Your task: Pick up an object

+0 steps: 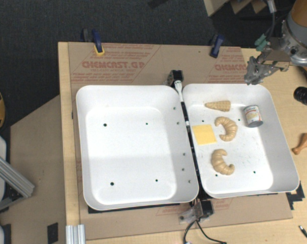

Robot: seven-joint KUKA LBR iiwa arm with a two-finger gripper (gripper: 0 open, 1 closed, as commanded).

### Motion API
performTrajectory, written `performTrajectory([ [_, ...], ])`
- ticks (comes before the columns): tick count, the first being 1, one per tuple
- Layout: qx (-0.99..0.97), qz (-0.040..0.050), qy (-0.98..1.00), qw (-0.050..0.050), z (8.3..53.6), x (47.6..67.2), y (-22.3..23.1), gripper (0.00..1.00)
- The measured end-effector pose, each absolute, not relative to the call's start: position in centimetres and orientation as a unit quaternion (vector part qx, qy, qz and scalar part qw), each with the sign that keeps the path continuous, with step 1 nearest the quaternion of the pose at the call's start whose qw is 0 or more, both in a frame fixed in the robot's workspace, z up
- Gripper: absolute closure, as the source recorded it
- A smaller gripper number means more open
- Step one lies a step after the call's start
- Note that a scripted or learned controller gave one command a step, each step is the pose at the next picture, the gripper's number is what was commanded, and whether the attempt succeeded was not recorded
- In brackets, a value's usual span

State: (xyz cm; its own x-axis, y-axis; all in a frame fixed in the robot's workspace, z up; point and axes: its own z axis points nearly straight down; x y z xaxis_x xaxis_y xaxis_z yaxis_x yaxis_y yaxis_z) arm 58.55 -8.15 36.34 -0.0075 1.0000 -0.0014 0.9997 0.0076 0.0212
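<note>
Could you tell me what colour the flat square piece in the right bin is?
Yellow; the flat square piece shows best in the camera view.

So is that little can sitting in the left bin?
No, the small can lies in the right bin, near its far right side, beside the two croissants.

Two shallow white bins sit side by side on the bench: the left bin [92, 151] in the middle of the frame and the right bin [275, 156] toward the right. I count two croissants, the upper croissant [227, 128] and the lower croissant [222, 162]. There is one cone-shaped pastry [218, 105], one yellow cheese slice [204, 134] and one small can [253, 116]. Along the top edge of the board I see two blue clamps, the left clamp [96, 40] and the right clamp [216, 45].
</note>
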Motion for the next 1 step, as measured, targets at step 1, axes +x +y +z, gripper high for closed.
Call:
performTrajectory([
  [1,0.704,0.0057,0.711,0.004,45.82,52.04,-1.5,1.0],
])
